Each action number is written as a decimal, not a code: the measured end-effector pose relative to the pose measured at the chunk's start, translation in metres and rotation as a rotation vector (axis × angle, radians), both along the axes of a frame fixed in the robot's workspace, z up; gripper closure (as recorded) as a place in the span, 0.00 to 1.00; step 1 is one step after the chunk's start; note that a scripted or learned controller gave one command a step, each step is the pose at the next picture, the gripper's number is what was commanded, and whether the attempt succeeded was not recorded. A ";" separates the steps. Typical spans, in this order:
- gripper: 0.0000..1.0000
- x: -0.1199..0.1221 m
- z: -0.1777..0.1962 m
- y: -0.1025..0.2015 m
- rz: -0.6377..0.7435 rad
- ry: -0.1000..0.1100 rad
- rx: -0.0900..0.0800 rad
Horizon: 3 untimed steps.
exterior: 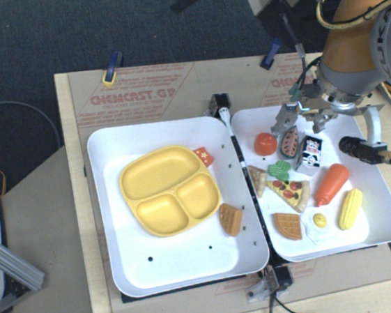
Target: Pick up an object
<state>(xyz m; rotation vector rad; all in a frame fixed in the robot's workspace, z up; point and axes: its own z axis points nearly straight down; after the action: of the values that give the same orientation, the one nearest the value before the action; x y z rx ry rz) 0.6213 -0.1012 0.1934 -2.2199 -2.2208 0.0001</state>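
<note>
My gripper (302,120) hangs over the far part of the right bin (386,225), its fingers spread apart with nothing between them. Just below its left finger (286,118) lies a watermelon slice (290,143), and a black-and-white carton (312,151) lies below its right finger. A red tomato (265,143) sits to the left of the slice. Nearer the front are a green piece (279,171), a pizza slice (288,191), an orange-red carrot (330,182), a corn cob (349,209), a waffle (287,225) and a fried egg (318,221).
The left bin (124,266) holds a yellow divided plate (170,189), a small red piece (203,157) at the plate's far corner and a brown pastry (231,218) near the divider. A tan wedge (257,178) leans by the divider in the right bin.
</note>
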 end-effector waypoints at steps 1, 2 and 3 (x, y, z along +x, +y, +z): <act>0.00 -0.011 -0.053 0.005 -0.001 0.007 0.001; 0.00 -0.008 -0.089 0.005 -0.001 -0.007 -0.002; 1.00 -0.009 -0.082 0.005 -0.001 -0.005 -0.001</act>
<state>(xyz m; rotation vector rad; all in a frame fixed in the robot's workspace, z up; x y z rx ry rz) 0.6121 -0.0960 0.1119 -2.2246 -2.2223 -0.0040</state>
